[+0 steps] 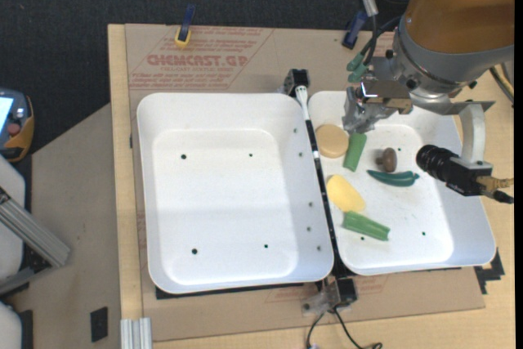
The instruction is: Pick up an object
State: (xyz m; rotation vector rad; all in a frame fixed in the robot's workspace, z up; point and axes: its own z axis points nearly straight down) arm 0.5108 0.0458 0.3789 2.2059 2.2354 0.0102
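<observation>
Gripper (357,123) low in the right bin (458,249), its tip at the top end of a green stick (355,152).

Whether its fingers are apart or closed, or grip the stick, cannot be told. Five objects lie in that bin: one tan disc (332,140) just left of the stick, one brown lump (386,159), one curved dark-green pod (394,177), one yellow piece (345,194), one green block (365,226). The left bin (155,176) sits beside it on cardboard (131,61).

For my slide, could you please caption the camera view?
Pincer poised over green stick among items in right bin.
</observation>
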